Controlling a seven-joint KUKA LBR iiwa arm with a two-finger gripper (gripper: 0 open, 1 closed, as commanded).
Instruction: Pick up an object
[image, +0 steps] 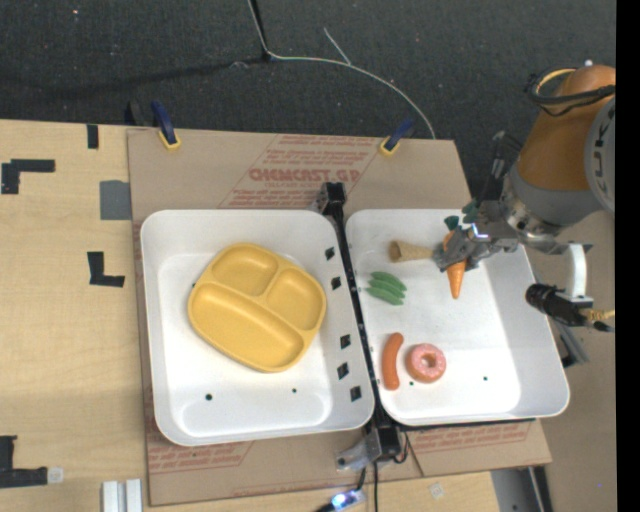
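Arm (575, 150): rounded orange band, broad and glossy, above a grey wrist housing; wrist section pale grey with darker joints; gripper (462, 248) small, dark metal, with a teal fleck on top; thin dark cable along the upper side; finger detail too small to resolve.

A light wooden bench (60, 330) carries a cardboard sheet (300, 170), held at its far edge by two blue-and-yellow clamps (165, 128). Black tape marks (100, 268) dot the bench's left side. Beyond lies dark carpet (120, 50), crossed by a thin cable (380, 75).
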